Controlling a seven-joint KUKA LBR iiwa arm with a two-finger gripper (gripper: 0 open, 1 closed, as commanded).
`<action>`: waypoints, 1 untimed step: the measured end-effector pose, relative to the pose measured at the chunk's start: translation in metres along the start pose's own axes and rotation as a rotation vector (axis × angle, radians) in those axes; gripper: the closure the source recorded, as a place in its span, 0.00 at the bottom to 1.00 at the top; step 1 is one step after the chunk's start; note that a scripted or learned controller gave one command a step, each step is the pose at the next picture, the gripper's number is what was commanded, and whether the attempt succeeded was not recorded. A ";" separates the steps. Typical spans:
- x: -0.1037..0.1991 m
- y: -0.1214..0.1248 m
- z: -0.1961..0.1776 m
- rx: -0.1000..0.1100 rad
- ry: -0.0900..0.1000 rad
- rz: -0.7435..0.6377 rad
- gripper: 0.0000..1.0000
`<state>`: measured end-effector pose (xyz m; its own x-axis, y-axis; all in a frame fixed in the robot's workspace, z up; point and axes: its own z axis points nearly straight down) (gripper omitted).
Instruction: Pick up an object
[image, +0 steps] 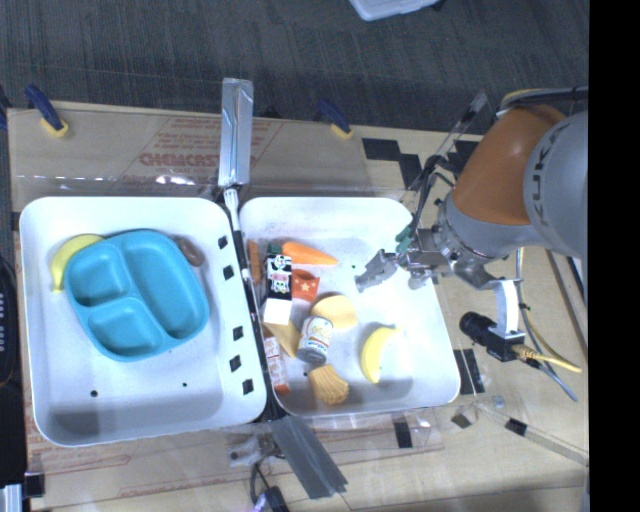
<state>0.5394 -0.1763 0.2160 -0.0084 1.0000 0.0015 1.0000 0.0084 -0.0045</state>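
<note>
The right bin (430, 330) holds several small toys. An orange carrot (310, 254) lies at the back, with a red box (303, 286) and a black-and-white item (279, 277) just in front of it. A small jar (317, 338) stands beside a yellow round piece (339, 311). A yellow banana (375, 352) lies near the front right, and a tan ridged piece (329, 384) sits at the front. My gripper (397, 272) hangs over the bin's right half, behind the banana. It is open with nothing between its fingers.
The left bin (60, 390) holds a blue divided plate (138, 290), a yellow banana (68, 256) behind it and a brown item (189, 250). A metal bar (236, 130) rises at the divider. Cables and a black fitting (490, 335) lie to the right of the bins.
</note>
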 end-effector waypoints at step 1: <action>-0.034 -0.039 0.086 0.006 0.000 0.061 0.00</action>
<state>0.5000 -0.2110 0.1305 0.0523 0.9986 0.0014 0.9986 -0.0523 -0.0109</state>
